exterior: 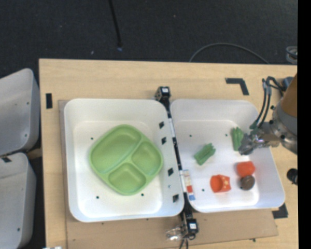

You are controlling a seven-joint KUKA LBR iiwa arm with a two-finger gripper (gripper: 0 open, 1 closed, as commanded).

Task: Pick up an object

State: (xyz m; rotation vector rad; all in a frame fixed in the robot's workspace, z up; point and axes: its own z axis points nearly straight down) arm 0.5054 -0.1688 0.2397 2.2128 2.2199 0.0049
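Hand (247, 145) sits at right of frame over the right bin (207, 115), beside a green piece (237, 137); can't tell its state. Below it: red block (245, 168), dark round obj (246, 182), orange-red obj (220, 183). 2nd green piece (204, 153) mid-bin. Left bin (75, 134) holds a green 3-section plate (126, 159).
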